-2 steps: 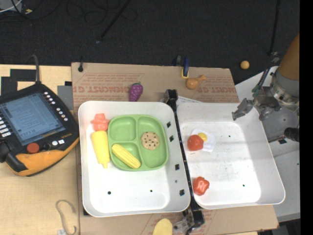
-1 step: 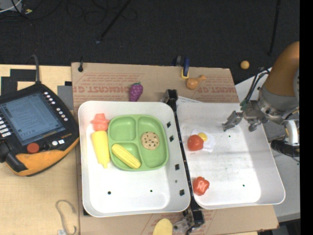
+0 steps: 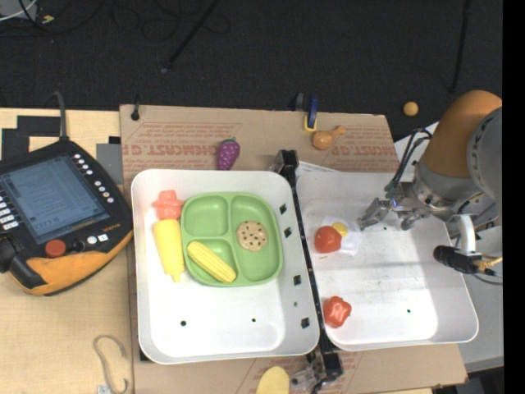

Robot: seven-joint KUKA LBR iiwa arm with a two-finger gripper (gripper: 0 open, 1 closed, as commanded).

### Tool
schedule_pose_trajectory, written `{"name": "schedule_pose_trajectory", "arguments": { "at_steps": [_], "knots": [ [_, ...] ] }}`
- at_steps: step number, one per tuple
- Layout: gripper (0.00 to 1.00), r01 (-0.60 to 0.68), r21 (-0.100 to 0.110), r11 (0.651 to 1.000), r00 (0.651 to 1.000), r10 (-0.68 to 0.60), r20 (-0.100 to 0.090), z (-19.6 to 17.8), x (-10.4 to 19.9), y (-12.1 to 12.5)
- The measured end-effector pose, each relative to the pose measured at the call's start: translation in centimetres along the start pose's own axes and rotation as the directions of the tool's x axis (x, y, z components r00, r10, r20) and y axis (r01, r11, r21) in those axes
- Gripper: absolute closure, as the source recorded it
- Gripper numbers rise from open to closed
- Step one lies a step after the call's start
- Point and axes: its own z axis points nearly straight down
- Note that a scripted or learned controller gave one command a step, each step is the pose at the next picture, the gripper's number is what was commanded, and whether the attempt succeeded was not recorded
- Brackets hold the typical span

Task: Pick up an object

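Note:
In the right bin point(image 3: 435, 322) a red tomato point(image 3: 328, 239) lies left of centre, touching a small white and yellow piece point(image 3: 342, 231). A red pepper-like toy point(image 3: 336, 310) rests near the bin's front left corner. My gripper point(image 3: 389, 219) hangs over the right bin's upper middle, a short way right of the tomato. Its fingers stand open and splayed, with nothing between them. The grey arm with its orange band point(image 3: 459, 134) comes in from the right.
The left bin point(image 3: 213, 335) holds a green divided plate point(image 3: 207, 216) with a cookie point(image 3: 252, 235) and corn point(image 3: 212, 261); a yellow toy point(image 3: 168, 249) and a pink toy point(image 3: 167, 205) lie beside it. A purple grape toy point(image 3: 228, 152) and an orange pear point(image 3: 326, 138) lie behind the bins. A teach pendant point(image 3: 57, 212) sits far left.

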Motion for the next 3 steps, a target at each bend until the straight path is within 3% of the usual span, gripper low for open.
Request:
{"name": "schedule_pose_trajectory", "arguments": {
  "at_steps": [1, 2, 3],
  "knots": [
    [0.0, -0.002, -0.002, 1.0, 1.0, 0.002, 0.001, 1.1, 0.2, 0.0],
    [1.0, -0.001, -0.003, 1.0, 1.0, 0.001, 0.001, 0.0, 0.1, 0.1],
    [1.0, -0.007, -0.008, 1.0, 1.0, 0.007, 0.002, -4.4, 0.2, 0.5]
  ]
}}
